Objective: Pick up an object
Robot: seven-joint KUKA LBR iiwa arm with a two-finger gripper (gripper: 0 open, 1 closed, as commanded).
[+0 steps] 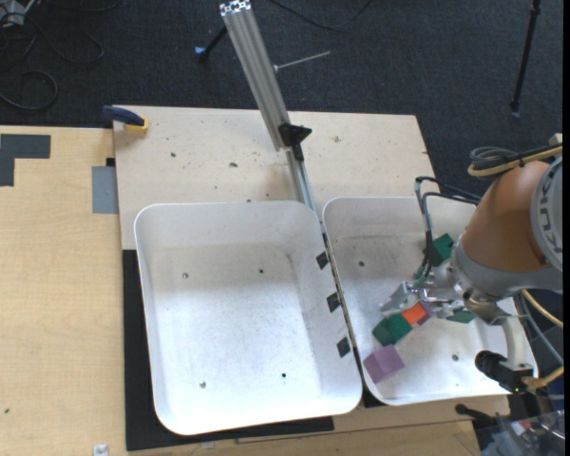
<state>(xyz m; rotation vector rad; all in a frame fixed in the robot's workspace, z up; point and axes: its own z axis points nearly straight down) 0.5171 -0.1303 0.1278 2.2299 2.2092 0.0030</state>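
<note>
Two shallow white bins sit side by side on the bench, their inner rims touching along a line marked with small black clips. The left bin (pixel 171 255) has a wide bare floor with only dark specks on it, so nearly all its room is open from wall to wall. The right bin (pixel 361 226) is more crowded: its upper left part is bare, while the objects sit bunched in the middle and toward the near edge. A purple block (pixel 384 362) lies close to the bin's front left corner, just beside the rim. A dark green block (pixel 392 329) lies just above it, and an orange block (pixel 414 315) touches the green one's upper right side. Another green block (pixel 442 248) sits farther back, near the right side, well apart from the purple one. The arm (pixel 513 226) comes in from the right over the right bin's far edge, its orange band showing large above the wrist, bent downward into the bin. The gripper (pixel 420 302) is low over the cluster, right at the orange block, with metal fingers (pixel 399 300) pointing left; whether the fingers are apart or closed on anything cannot be told from this angle. A slanted metal rail (pixel 261 74) rises behind the bins
</note>
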